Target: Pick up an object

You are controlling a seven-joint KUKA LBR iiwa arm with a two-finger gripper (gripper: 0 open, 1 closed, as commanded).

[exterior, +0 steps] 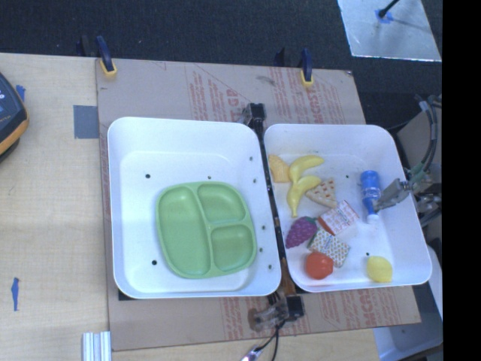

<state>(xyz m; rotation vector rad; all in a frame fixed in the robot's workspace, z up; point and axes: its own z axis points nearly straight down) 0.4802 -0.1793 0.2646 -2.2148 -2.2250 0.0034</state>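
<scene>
Small blue plastic bottle point(369, 192) lying in right white bin point(398, 156), long axis running near-to-far, white cap end nearest camera. Metal gripper point(391, 195) reaching in low from right edge, tips touching bottle's side; jaws' state unclear. Glossy yellow bananas point(301, 177) lying left.

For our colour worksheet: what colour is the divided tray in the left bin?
Light green. The tray shows best in the camera view from above.

Metallic grey pincer point(390, 195), dull sheen, touching a glossy blue plastic bottle point(369, 189). Beyond it, smooth shiny yellow bananas point(301, 177). Far past them, a matt green plastic tray point(206, 229) in a smooth white bin point(128, 201), brown cardboard point(218, 89) underneath.
</scene>
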